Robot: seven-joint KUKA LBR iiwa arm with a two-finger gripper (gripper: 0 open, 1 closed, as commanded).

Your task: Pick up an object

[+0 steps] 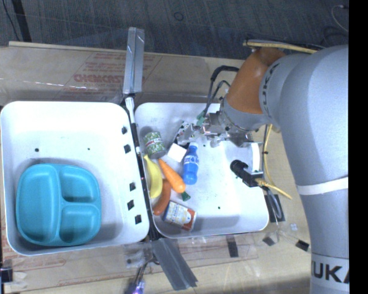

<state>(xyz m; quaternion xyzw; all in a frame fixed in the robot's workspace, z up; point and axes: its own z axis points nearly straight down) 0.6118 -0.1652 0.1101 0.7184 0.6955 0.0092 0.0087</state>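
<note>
Your gripper (193, 129) sits low over the blue bottle (191, 163) in the right bin (245, 222), lined up to grab; grip state unclear.

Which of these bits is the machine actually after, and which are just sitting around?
For the job:
hand
blue plastic bottle
orange carrot
yellow banana
small green tin
orange-labelled packet
white right bin

Just there:
blue divided plastic tray
white left bin

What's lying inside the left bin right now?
One blue divided tray sits in the left bin, toward its near left corner. Whatever lies beneath the tray is covered.
</note>
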